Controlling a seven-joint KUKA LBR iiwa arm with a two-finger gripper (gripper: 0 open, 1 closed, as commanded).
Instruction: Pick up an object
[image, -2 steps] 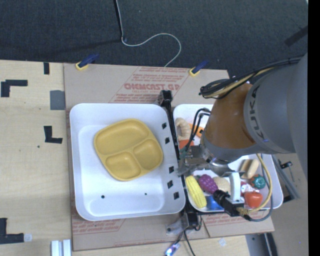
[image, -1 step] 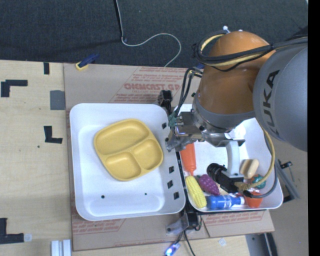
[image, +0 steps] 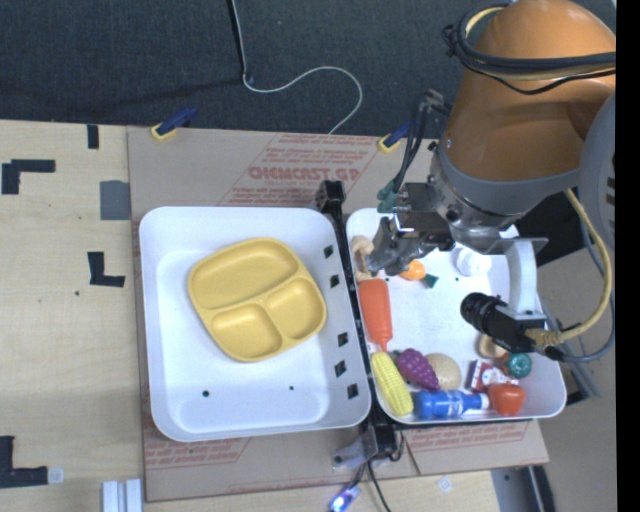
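The carrot (image: 376, 310) lies lengthwise against the right bin's (image: 455, 300) left wall, just below the hand (image: 385, 248), and looks like the likeliest pick. The hand hangs low over the bin's upper left corner, beside a small orange piece (image: 413, 269); whether it is apart or together I cannot tell, and nothing shows between its tips. Along the bin's lower edge the toys crowd together, as if slid there: one corn cob (image: 391, 383), one purple grape bunch (image: 417, 368), one blue bottle (image: 447, 404), one tomato (image: 508, 398). In the left bin (image: 170, 390) sits one yellow divided plate (image: 258, 298), three compartments. Two bins on one table (image: 60, 330).
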